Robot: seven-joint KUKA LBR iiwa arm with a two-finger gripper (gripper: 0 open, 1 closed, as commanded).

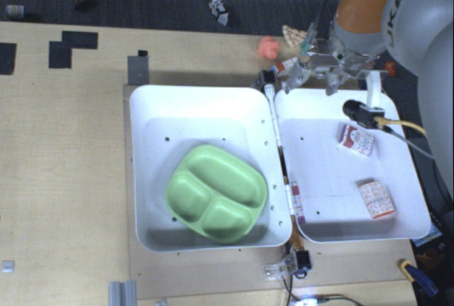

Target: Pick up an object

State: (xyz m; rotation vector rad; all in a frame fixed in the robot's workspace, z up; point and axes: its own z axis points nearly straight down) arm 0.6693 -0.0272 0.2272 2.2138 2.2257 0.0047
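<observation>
Here's your arm, reaching in from the right, with the gripper (328, 79) hanging over the far edge of the right bin (319, 180), close to that bin's far-left corner. From this angle you can't tell whether the gripper is open or closed, and you can see nothing held in it.

Look inside the right bin and you've got two small things to go for. A red-and-white packet (356, 140) lies toward the far-right part of the floor, nearest the gripper but clearly apart from it. A second red-and-white packet (376, 199) sits closer to the near-right corner, well apart from the first.

Over in the left bin (142, 155), a green divided tray (216, 192) fills much of the near half, tilted a little, its near-right end resting close to the bin's near wall.

Outside the bins, on the bench (64, 177), you have a pink ball (268, 48) just beyond the far edge where the two bins meet, and a pale shell-like piece (294, 35) right beside it. Both are near the gripper, neither touching it.
</observation>
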